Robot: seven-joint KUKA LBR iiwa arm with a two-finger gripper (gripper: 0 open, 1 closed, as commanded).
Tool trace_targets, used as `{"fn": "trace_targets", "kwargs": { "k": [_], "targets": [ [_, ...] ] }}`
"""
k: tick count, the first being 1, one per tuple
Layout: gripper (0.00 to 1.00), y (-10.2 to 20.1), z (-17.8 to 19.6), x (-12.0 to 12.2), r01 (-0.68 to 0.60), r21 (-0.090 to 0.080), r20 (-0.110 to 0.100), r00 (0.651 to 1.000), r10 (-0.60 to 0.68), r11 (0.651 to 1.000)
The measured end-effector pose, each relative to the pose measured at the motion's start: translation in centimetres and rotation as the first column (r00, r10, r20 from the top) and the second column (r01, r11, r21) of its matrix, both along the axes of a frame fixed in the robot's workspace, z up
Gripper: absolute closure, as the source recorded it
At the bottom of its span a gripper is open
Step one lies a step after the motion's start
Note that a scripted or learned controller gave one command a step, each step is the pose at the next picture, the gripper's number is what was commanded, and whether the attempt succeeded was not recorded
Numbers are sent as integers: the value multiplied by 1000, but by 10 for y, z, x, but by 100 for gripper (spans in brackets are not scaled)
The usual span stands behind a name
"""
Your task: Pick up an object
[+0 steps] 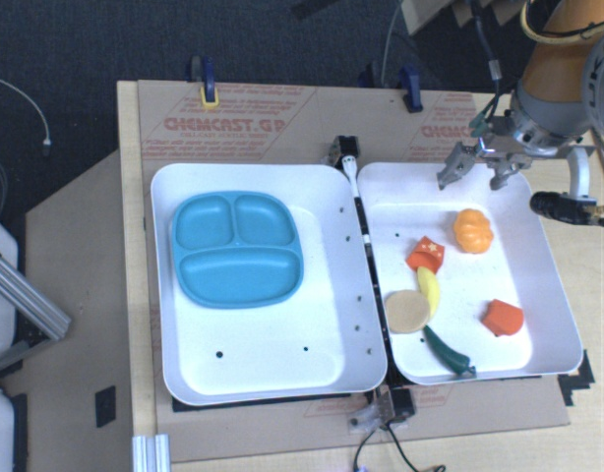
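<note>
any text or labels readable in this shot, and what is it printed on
"CHEMCAST GP": red print on the brown protective paper of the board under the bins, at upper left.
The same red print repeats at upper right, near the gripper, cut off and too blurred to read.
Smaller red lines around both: too small to read.

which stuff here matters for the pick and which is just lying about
For the job:
gripper, open, above the right bin
orange fruit
red pepper
banana
tan disc
red block
green vegetable

Lying about:
blue tray
left bin
clamps
</note>
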State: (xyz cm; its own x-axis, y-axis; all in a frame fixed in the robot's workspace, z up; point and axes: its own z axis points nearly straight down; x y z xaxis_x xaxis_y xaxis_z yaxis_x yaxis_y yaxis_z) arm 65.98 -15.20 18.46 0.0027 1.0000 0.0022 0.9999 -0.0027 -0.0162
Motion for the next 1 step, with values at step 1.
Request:
{"fn": "trace_targets", "kwargs": {
  "k": [1],
  "targets": [
    [0,0,10,3,-3,-2,16,1000,3,1000]
  ]
}}
